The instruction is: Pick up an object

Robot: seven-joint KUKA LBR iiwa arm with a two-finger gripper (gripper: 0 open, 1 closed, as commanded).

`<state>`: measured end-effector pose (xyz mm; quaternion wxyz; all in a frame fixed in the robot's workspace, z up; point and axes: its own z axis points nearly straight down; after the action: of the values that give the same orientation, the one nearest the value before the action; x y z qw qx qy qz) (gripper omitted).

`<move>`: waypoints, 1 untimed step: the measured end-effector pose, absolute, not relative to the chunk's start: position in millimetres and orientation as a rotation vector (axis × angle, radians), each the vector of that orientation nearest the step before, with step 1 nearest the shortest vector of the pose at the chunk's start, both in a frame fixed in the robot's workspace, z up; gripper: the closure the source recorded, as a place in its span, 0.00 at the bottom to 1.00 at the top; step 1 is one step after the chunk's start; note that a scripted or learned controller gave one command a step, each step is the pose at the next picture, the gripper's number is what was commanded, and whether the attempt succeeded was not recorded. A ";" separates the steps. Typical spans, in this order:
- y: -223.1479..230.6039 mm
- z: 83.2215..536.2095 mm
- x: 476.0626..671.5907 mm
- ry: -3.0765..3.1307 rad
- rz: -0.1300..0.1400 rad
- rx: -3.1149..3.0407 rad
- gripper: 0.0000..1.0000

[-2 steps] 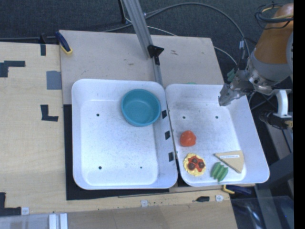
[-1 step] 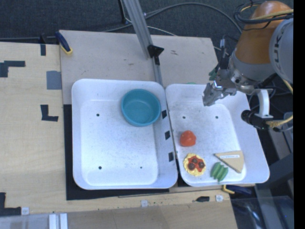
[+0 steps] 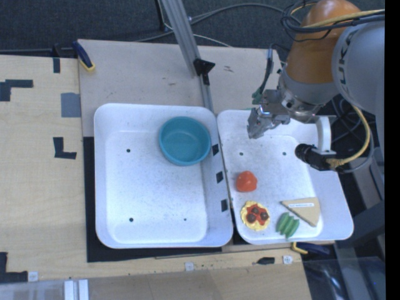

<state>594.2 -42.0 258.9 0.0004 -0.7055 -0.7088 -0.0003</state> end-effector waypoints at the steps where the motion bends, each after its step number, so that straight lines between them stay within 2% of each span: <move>1: 8.6 241.7 592.7 -2.225 0.001 -2.215 1.00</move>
<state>592.7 8.6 241.7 0.0009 -0.7056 -0.7086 0.0004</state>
